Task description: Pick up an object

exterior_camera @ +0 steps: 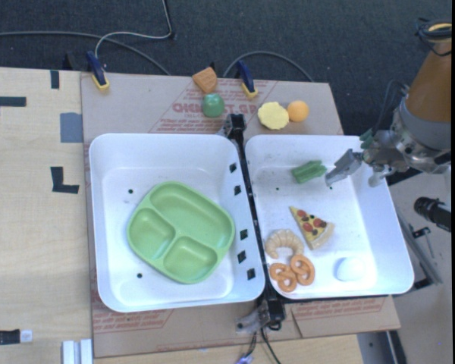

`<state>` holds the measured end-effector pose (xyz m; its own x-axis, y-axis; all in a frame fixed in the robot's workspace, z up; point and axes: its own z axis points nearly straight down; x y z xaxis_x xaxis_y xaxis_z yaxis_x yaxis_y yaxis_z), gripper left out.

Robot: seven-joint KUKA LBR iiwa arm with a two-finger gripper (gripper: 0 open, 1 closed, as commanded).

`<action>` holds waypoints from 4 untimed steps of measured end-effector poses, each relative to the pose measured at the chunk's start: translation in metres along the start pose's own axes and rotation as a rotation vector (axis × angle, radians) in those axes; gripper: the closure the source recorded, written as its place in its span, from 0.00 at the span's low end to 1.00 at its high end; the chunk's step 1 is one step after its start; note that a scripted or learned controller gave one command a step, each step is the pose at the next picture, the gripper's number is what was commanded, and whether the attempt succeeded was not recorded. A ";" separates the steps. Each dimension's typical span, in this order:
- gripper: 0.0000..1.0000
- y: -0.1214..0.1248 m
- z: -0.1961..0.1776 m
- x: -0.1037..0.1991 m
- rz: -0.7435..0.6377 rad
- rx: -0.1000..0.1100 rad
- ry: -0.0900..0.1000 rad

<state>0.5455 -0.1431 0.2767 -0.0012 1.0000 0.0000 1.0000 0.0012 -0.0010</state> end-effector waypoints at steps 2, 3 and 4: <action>0.00 0.018 0.159 -0.005 0.001 0.002 0.000; 0.00 0.007 0.190 0.014 0.001 -0.005 -0.003; 0.00 0.001 0.190 0.020 0.001 -0.009 -0.004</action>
<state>0.5459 -0.1227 0.0868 0.0000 1.0000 -0.0042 1.0000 0.0000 0.0078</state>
